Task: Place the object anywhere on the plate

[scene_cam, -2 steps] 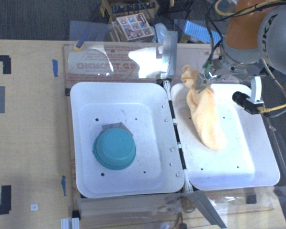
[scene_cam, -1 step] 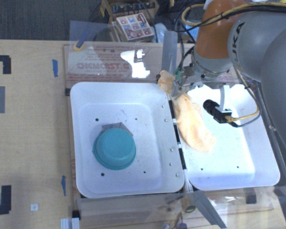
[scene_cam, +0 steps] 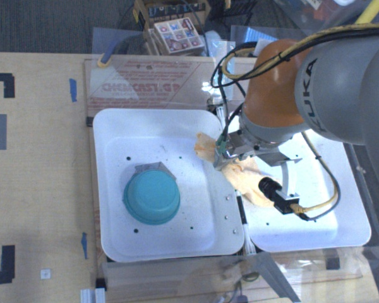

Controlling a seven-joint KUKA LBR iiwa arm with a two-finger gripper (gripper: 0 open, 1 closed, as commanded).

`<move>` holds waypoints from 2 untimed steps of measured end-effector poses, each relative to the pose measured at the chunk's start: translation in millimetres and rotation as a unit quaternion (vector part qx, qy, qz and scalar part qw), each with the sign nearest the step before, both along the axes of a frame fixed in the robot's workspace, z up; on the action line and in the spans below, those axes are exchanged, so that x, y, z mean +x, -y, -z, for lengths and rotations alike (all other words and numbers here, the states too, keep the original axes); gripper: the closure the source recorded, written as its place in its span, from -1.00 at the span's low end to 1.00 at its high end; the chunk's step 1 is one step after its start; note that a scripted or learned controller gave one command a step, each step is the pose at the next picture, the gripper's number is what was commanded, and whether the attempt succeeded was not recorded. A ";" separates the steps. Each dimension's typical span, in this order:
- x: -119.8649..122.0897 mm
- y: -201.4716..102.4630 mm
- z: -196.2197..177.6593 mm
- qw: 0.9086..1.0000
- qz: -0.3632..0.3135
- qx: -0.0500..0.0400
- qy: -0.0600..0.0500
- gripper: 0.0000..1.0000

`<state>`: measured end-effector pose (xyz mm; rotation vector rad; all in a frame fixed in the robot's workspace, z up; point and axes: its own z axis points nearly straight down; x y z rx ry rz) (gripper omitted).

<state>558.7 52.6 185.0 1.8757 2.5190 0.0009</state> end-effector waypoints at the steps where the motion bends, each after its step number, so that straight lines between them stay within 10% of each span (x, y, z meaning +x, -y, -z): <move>1: -26.6 -53.1 6.2 0.999 -0.050 0.000 -0.002 1.00; 2: -24.5 -104.3 10.4 1.000 0.000 0.000 0.000 1.00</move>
